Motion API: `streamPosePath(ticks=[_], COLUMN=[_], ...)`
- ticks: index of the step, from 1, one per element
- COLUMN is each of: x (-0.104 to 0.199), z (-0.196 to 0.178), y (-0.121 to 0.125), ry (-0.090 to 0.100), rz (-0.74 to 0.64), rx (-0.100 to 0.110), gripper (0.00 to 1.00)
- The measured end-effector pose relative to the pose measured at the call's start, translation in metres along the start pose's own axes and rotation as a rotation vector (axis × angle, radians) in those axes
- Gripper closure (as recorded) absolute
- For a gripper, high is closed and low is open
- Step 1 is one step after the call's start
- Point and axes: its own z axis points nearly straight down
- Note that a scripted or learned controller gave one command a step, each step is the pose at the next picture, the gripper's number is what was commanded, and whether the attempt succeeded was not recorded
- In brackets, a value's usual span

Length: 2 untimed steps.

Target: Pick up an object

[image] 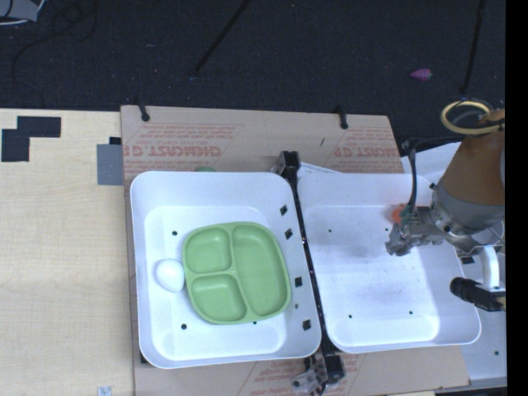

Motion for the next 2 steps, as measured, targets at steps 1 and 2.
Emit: streamPosePath(ticks=[1,2], x=[0.0,-0.005], z=[-0.043,-0.105], y=[0.004,0.008], ry=[0.0,-0.001], rz=[-0.007,-0.007], rx=[-0.001,-0.003], gripper=[1.0,1.0])
